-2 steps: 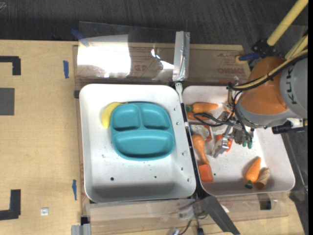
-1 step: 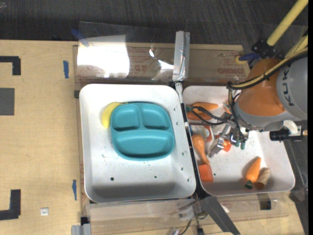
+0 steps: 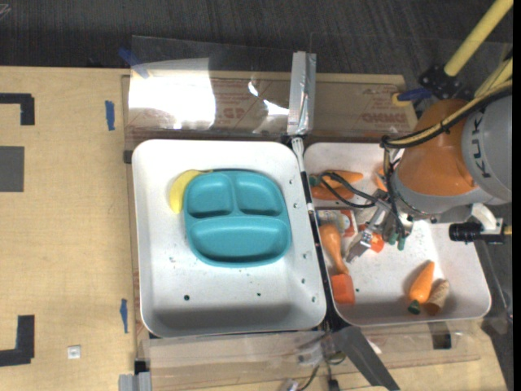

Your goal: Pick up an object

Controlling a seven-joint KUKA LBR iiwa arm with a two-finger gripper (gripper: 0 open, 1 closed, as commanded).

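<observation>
Teal tray [image 3: 238, 218]: smooth matt plastic. White bins [image 3: 155, 218]: glossy plastic. Bench [image 3: 65, 243]: matt wood/cardboard look. Carrots [image 3: 421, 282]: smooth plastic.

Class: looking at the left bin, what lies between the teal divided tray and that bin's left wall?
A yellow object, partly tucked under the teal divided tray, then bare floor to the left bin wall, seen in the camera view.

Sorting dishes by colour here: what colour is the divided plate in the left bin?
Teal blue. The divided plate shows clearly in the camera view, lying in the left bin.
</observation>
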